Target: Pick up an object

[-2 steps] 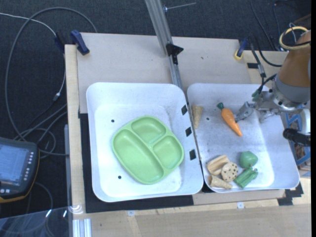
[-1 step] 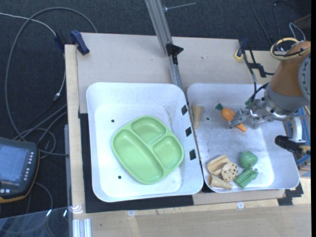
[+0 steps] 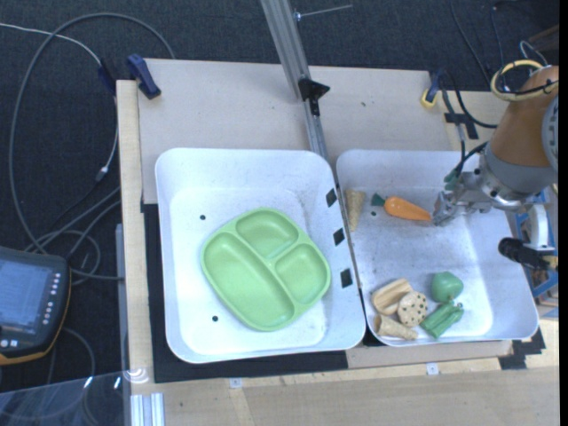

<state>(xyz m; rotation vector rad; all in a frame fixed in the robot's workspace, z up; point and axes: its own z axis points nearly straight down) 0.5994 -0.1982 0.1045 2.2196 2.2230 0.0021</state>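
Landmark: take the orange plastic carrot (image 3: 406, 209), lying in the far half of the right-hand white bin (image 3: 506, 264), as your reference for every place below.

Left bin: well to the carrot's left you have the left-hand shallow white bin (image 3: 177, 238), bearing a light green divided plastic plate (image 3: 265, 268); nothing there looks to be part of this try.

Bin edge: just left of the carrot, against the right bin's left wall, lies a pale tan cone-shaped piece (image 3: 355, 208).

Near cluster: nearer the camera than the carrot you see tan bread-like pieces (image 3: 391, 296), a round speckled cookie (image 3: 411, 309), a green stalk-shaped toy vegetable (image 3: 441, 319) and a round green toy vegetable (image 3: 446, 285), all resting on the bin floor.

Gripper: the grey two-finger gripper (image 3: 441, 212) is low in the bin, just right of the carrot's thick end, touching it or nearly so.

Jaws: you cannot tell from this slant whether they are open or closed, and nothing shows between them.

Progress: judge it early; the arm has reached a likely target, but every object sits on the floor, so grasp and lift are left.
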